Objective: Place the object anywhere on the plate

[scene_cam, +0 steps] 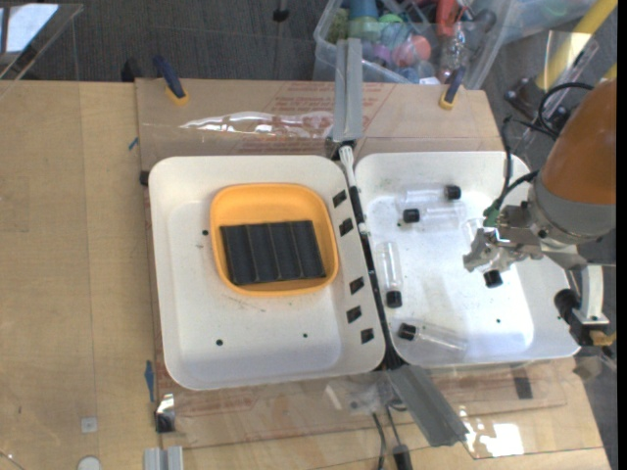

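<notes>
An orange plate [272, 207] lies in the left bin [186, 331] with a black ribbed slab [272, 253] on it. Several clear vials with black caps lie in the right bin [509, 331]: one pair near the back [431, 204], one by the divider [389, 265], one near the front [431, 337]. My gripper [488, 255] hangs low over the right side of the right bin, below the orange-banded wrist. A small black piece [493, 279] sits just under it; whether it is held I cannot tell.
A grey divider with black clips [353, 253] runs between the bins. A clear box of coloured toys [421, 18] stands behind the bench. Cables [509, 179] trail beside the wrist at the right.
</notes>
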Robot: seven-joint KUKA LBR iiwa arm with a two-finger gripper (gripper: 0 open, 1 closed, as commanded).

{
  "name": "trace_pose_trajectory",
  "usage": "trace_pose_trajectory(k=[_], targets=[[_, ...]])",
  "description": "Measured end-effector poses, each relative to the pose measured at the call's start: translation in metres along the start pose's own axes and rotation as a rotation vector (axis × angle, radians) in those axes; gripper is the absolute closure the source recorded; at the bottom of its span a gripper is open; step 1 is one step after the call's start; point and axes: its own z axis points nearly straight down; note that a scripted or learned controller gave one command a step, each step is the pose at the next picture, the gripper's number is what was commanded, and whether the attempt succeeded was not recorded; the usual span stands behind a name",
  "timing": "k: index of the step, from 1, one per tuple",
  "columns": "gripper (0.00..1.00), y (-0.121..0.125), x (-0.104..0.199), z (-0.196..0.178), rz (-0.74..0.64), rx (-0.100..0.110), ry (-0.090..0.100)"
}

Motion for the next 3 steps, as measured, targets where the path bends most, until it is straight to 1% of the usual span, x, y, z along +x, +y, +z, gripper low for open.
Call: trace_pose_trajectory(k=[1,2,3], targets=[[1.0,0.039,-0.016,-0.029,-0.179,-0.003,-0.002],[1.0,0.093,-0.009,-0.005,-0.435,-0.005,-0.002],[1.0,0.127,0.006,-0.015,-0.591,-0.007,-0.003]])
